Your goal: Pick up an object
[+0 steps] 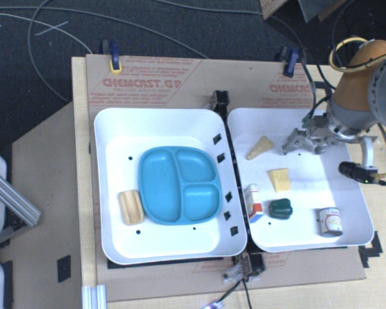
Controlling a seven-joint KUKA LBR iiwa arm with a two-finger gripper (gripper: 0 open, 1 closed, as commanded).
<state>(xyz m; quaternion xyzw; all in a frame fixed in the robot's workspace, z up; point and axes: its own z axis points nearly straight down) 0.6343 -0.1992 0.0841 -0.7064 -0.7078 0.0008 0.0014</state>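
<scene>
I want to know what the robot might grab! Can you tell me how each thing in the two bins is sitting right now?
Blue plate: flat in the left bin, compartments facing up.
Bread slice: lying beside the plate's left edge.
Cheese wedge: lying in the right bin.
Yellow block: lying flat.
Green object: resting on the bin floor.
Small can: on its side.
Gripper: above the right bin, holding nothing.

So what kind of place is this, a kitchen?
More likely a robot test bench: a robot arm reaches over two white bins clamped to a board, with loose cables lying on the floor.
</scene>
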